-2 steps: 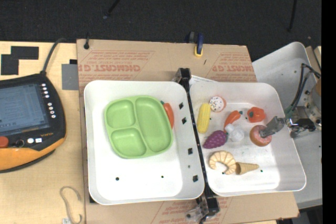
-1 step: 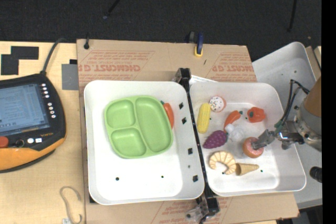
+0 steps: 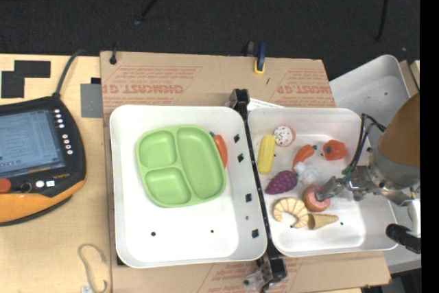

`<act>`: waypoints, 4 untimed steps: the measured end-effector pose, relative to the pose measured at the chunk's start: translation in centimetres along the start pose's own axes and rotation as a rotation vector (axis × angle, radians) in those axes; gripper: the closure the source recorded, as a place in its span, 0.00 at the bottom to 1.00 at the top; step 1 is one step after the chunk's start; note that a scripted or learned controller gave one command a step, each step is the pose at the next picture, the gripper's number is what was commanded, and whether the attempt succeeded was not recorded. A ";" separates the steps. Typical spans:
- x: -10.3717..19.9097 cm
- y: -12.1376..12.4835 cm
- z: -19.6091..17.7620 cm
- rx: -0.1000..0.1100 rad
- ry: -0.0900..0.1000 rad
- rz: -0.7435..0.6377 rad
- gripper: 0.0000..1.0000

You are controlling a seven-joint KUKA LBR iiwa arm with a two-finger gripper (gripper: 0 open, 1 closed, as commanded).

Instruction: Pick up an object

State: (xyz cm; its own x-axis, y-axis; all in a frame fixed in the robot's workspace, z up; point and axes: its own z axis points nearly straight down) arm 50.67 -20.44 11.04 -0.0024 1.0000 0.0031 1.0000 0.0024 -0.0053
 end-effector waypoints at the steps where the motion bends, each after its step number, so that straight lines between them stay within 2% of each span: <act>1: 0.1 0.2 2.0 -0.006 -0.004 0.001 0.00; 2: 0.3 0.4 0.7 -0.010 0.008 0.003 1.00; 3: 0.1 1.2 -5.2 -0.006 -0.004 0.003 1.00; 4: 0.5 1.2 -9.5 -0.008 -0.003 0.002 1.00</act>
State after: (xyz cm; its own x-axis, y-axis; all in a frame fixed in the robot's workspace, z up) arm 51.93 -20.00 20.57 0.0000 1.0000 -0.0003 1.0000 0.0000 0.0023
